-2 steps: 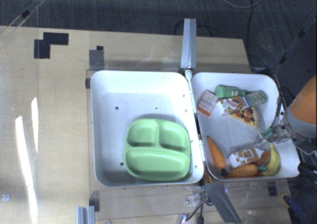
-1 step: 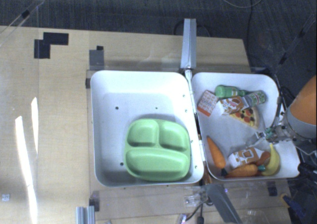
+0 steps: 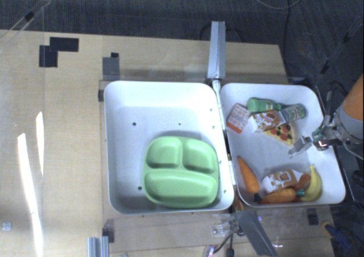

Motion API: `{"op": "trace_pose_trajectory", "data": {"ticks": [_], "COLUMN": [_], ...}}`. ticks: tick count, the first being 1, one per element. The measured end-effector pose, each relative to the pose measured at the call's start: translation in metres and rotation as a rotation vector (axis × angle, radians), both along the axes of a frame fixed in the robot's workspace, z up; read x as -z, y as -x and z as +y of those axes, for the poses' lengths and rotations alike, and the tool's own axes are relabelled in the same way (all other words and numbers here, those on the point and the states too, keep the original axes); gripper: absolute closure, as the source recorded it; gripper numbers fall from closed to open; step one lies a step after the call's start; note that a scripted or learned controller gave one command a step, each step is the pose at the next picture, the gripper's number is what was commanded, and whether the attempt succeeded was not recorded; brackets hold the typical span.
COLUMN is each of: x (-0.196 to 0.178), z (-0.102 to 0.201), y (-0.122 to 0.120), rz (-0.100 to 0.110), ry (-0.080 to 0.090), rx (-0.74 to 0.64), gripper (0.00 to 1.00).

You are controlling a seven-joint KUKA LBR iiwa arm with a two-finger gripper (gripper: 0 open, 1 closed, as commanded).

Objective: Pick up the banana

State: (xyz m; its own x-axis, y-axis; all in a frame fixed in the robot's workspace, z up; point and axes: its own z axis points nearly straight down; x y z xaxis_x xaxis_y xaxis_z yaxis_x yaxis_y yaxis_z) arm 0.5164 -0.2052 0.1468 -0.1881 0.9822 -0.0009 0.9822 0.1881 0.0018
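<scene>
The yellow banana [image 3: 314, 185] lies curved in the front right corner of the right bin [image 3: 333, 166], against the bin's right wall and touching a brown-and-white pouch [image 3: 282, 180]. My gripper [image 3: 310, 141] hangs low over the right side of that bin, just behind the banana and apart from it. Its tip is next to a flat food packet [image 3: 277, 125]. Nothing from the bin is seen held in it.
The right bin also holds a green bottle [image 3: 266, 105], a small can [image 3: 296, 112], a red-and-white packet [image 3: 238, 117] and two carrots [image 3: 247, 174]. In the left bin [image 3: 125, 136] sits a green divided plate [image 3: 182, 171]. A metal post [image 3: 217, 51] stands between the bins.
</scene>
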Motion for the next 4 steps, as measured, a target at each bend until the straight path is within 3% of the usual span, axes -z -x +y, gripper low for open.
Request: {"op": "trace_pose_trajectory", "data": {"ticks": [1,4], "x": [0.059,0.059], "z": [0.011,0.000], "y": [0.022,0.023], "rz": [-0.007,-0.014], "ry": [0.001,0.003], "rx": [-0.014,-0.103], "gripper": [0.00,0.00]}}
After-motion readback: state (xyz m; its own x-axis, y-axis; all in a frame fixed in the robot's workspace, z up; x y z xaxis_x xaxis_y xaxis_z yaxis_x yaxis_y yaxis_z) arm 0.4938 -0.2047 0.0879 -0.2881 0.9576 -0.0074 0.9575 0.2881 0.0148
